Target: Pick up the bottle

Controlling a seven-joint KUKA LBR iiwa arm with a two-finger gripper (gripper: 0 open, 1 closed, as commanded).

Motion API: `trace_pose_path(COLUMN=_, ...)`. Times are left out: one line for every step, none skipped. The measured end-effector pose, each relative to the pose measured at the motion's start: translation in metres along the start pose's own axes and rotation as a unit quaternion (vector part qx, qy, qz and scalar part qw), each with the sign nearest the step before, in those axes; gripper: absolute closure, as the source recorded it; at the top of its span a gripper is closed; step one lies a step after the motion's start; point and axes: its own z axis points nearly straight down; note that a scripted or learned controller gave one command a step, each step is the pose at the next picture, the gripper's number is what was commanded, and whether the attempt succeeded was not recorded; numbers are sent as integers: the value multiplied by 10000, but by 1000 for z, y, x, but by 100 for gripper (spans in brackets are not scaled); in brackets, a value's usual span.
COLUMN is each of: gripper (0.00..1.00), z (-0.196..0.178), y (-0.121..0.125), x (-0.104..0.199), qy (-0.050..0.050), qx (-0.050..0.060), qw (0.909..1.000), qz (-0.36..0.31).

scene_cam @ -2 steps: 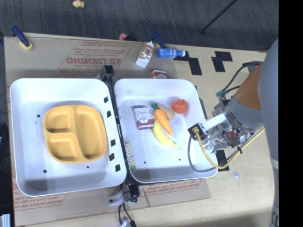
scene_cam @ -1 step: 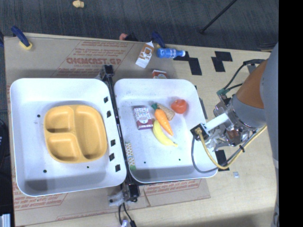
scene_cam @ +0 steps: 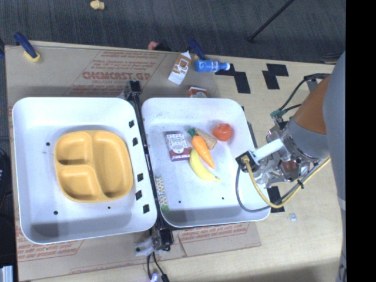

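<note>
- Bottle [scene_cam: 209, 66]: blue, lying on its side on the bench, outside both bins, just beyond the far rim of the right bin [scene_cam: 194, 102].
- Its long axis runs left to right in the camera view, roughly along that rim. The paler end points right.
- A small carton [scene_cam: 180, 67] lies just to its left, near but seemingly apart.
- Gripper [scene_cam: 281, 168] hangs at the right bin's right rim, about halfway along it, and holds nothing that can be seen.
- Open or shut: cannot tell, the wrist clutter hides it.
- From the gripper the bottle lies up and to the left in the view, well apart, past the bin's far right corner.
- Arm comes in from the right, wrist low by the rim, orange band above it.
- Judgement: reach not started. The next move must clear the rim and close across the bottle's short side.
- Carrot [scene_cam: 203, 147], banana [scene_cam: 202, 168] and small box [scene_cam: 177, 145] lie in the right bin, off that path.
</note>
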Motion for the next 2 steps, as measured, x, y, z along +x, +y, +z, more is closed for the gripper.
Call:
trace_pose_path(gripper=100, z=-6, y=0, x=0, qy=7, qx=2, qw=10000, qz=6)
trace_pose_path(gripper=100, z=-3, y=-1, x=0, qy=-6, qx=19, qw=10000, qz=9)
